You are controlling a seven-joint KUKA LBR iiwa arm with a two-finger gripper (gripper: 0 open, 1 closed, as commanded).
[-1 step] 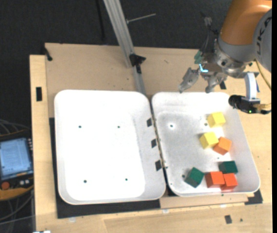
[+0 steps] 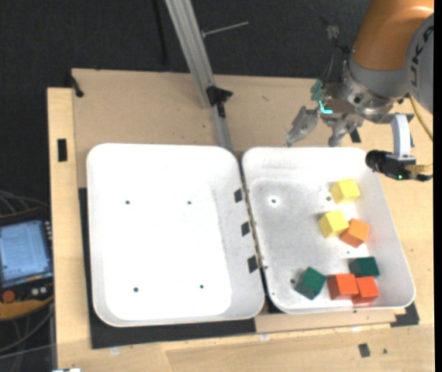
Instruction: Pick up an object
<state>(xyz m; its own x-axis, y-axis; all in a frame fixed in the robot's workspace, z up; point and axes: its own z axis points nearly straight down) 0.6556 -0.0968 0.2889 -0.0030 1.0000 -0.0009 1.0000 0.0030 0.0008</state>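
My gripper (image 2: 319,132) hangs open above the far rim of the right bin (image 2: 283,231), its two fingers spread apart with nothing between them. In that bin lie two yellow blocks (image 2: 346,191) (image 2: 332,222), an orange block (image 2: 355,232) beside the lower yellow one, two green blocks (image 2: 309,282) (image 2: 364,266), and two orange-red blocks (image 2: 343,286) (image 2: 367,288) near the front edge. All the blocks rest on the bin floor, well in front of the gripper.
The left bin (image 2: 167,231) lies beside the right one. A slanted metal pole (image 2: 194,49) rises behind the bins. A handheld control pendant (image 2: 15,258) sits off the bench at the left.
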